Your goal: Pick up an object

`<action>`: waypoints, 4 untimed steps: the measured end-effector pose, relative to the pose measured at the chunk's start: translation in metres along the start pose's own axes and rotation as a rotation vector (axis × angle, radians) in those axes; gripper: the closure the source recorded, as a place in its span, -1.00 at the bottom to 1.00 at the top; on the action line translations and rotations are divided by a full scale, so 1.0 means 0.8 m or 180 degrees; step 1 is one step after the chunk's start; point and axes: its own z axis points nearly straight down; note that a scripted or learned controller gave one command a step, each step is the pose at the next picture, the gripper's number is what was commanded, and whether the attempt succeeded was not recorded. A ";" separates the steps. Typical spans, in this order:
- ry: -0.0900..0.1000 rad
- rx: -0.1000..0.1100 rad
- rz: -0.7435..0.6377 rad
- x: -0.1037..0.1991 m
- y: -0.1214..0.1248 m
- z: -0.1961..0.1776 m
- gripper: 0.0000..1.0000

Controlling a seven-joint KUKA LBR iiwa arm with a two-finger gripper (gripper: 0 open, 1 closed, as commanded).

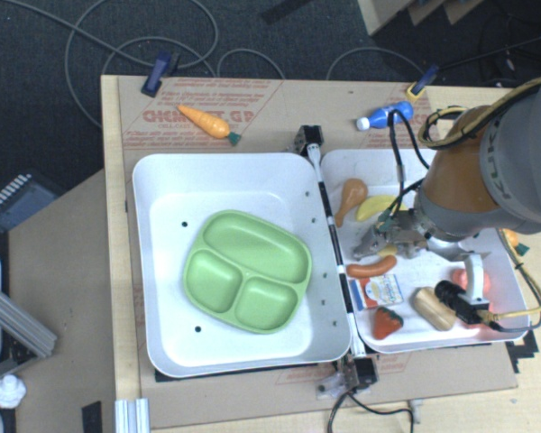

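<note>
Right bin [500,332]: strawberry [387,321] at near edge, hot dog [371,265] just beyond, likely light stiff plastic, slippery; grab across its middle. Gripper [389,234] hangs just above it, opening cannot tell. Green divided plate [245,271] in left bin [153,188]. Carrot [206,121] far on bench.

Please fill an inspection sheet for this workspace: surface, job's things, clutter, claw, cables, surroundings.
Surface: cardboard-covered bench bearing left bin and right bin.
Job's things: in the right bin, sausage, strawberry, yellow piece, orange piece, packet, tan roll.
Clutter: green divided plate in the left bin; toy carrot and blue bottle on the bench.
Claw: claw low over the right bin; finger state unclear.
Cables: loops on the floor; wiring along the arm.
Surroundings: dark floor.
</note>
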 end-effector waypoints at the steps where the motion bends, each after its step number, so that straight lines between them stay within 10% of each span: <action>1: -0.0002 -0.0005 0.0001 0.000 0.000 -0.012 1.00; 2: -0.0001 -0.0004 0.0001 0.000 0.000 -0.012 -1.00; 4: -0.0004 -0.0009 -0.0001 0.000 -0.018 0.000 -1.00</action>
